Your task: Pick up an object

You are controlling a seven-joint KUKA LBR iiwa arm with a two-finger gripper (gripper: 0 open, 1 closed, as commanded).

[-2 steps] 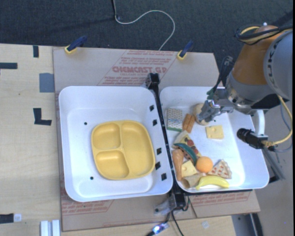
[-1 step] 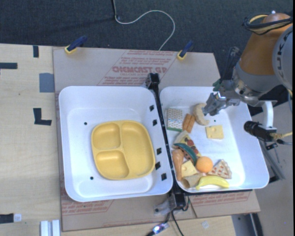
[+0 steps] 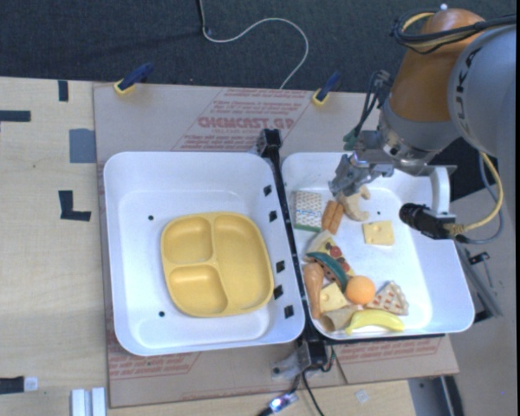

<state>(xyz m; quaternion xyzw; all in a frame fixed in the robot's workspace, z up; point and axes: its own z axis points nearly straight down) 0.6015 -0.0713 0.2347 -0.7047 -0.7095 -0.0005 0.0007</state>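
My gripper (image 3: 348, 183) hangs over the back half of the right bin (image 3: 442, 271), its fingers pointing down and left. A pale beige food piece (image 3: 356, 204) lies just below the fingertips, and an orange carrot-like piece (image 3: 332, 216) lies beside it. I cannot tell whether anything sits between the fingers. Further toward the front lie a yellow cheese wedge (image 3: 380, 233), an orange ball (image 3: 360, 289), a banana (image 3: 374, 321), a waffle-patterned slice (image 3: 390, 299) and a checkered cracker (image 3: 307, 206).
The left bin (image 3: 130, 224) holds a yellow divided plate (image 3: 215, 262). A black divider (image 3: 282, 224) runs between the two bins. A black camera module with a yellow cable (image 3: 426, 219) juts out beside the wrist. Cardboard underlies both bins.
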